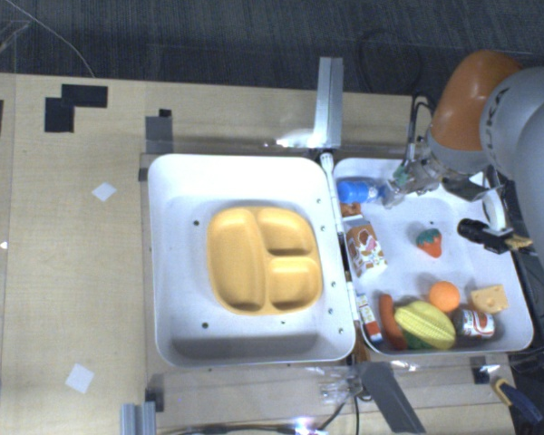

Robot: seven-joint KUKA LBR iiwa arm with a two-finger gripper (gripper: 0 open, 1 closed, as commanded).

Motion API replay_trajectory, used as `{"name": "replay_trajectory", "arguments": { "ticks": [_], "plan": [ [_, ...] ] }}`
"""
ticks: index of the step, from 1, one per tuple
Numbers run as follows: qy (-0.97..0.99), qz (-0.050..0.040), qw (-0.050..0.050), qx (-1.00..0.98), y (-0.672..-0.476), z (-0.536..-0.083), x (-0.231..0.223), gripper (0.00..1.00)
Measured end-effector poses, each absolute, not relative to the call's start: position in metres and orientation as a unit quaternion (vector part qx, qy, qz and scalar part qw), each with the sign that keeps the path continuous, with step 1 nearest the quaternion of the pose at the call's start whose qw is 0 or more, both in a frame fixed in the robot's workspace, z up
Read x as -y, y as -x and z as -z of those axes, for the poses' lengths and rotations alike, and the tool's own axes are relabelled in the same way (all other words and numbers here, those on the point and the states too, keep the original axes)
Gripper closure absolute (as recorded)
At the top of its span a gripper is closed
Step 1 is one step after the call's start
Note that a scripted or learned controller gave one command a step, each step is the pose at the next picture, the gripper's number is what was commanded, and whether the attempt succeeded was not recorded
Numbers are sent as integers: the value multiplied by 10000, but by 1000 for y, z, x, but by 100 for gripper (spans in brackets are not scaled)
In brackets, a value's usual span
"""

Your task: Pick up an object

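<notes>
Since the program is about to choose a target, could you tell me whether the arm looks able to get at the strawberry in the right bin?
Probably yes. The strawberry lies alone on bare bin floor, apart from the snack packet and the orange, and the gripper hovers just up and left of it with nothing between.

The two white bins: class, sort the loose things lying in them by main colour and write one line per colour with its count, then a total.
Yellow: 3 (divided tray, corn cob, cheese wedge)
Orange: 2 (orange fruit, carrot)
Red: 1 (strawberry)
Blue: 1 (bottle)
Mixed print: 2 (snack packet, can)
Total: 9
</notes>
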State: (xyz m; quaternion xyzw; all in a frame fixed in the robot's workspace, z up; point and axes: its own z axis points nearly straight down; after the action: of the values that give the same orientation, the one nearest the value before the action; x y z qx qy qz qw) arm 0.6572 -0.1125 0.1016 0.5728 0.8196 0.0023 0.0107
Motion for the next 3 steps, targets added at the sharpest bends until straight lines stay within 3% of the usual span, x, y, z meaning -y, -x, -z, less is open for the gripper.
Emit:
{"name": "replay_trajectory", "arguments": {
  "ticks": [1, 2, 3],
  "plan": [
    [-5714, -42, 84, -8206, -657, -101, 109, 0],
    [-7231, 127, -203, -6904, -661, -84, 115, 0],
    [-6773, -28, 77, -7356, -624, -194, 202, 0]
  ]
}}
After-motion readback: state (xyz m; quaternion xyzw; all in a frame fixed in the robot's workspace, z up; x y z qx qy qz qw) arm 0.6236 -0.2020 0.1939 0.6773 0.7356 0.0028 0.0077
